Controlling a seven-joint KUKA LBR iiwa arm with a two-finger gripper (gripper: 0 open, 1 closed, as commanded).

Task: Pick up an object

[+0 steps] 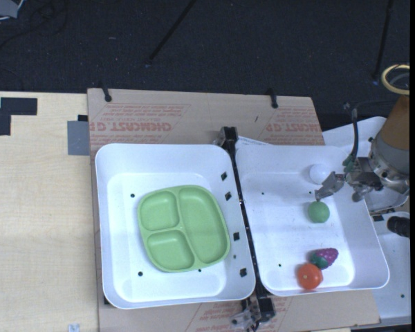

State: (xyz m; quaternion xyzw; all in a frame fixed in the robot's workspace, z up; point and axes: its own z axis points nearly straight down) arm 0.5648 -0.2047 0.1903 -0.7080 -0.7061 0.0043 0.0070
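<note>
Gripper (pixel 340 185) at right bin's (pixel 277 282) far right edge, jaws apart, nothing between them. Green ball (pixel 319 211) lies just below and left of the fingertips, near but apart. White ball (pixel 319 173) just above-left. Round, so no long axis to align

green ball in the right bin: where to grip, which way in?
Probably take the green ball across its widest middle, coming straight down. It is round, so no side is better, and it sits on open bin floor with room all round. The gripper hangs just up-right of it; the white ball lies apart.
</note>
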